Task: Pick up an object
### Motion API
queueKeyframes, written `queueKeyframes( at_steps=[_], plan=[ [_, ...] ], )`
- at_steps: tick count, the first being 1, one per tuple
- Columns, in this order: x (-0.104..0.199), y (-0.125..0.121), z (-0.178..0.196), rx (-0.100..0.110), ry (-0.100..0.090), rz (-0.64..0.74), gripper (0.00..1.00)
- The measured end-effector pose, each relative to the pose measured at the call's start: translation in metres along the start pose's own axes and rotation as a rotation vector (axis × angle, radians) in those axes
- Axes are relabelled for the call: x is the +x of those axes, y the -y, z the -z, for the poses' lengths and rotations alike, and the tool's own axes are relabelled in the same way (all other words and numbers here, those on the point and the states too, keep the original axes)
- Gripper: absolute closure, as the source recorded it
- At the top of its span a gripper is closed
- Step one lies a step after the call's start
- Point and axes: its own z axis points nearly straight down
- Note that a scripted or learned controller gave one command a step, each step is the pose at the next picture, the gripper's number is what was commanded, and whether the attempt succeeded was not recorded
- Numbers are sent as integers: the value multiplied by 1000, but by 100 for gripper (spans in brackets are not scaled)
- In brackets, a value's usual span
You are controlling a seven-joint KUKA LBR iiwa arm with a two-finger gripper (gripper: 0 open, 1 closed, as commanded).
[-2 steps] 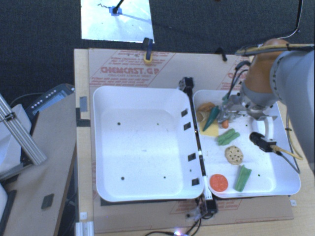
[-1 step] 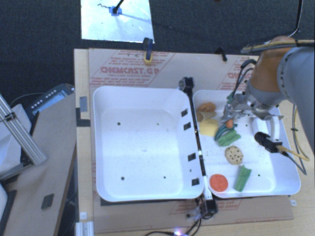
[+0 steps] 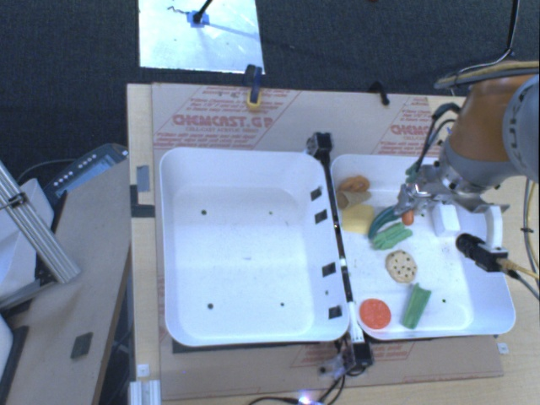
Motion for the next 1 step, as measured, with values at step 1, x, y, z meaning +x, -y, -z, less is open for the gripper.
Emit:
queueKeyframes(
  at_steps=[1],
  plan=[
    [89,-51,22,-5,-2,13,100]
  ],
)
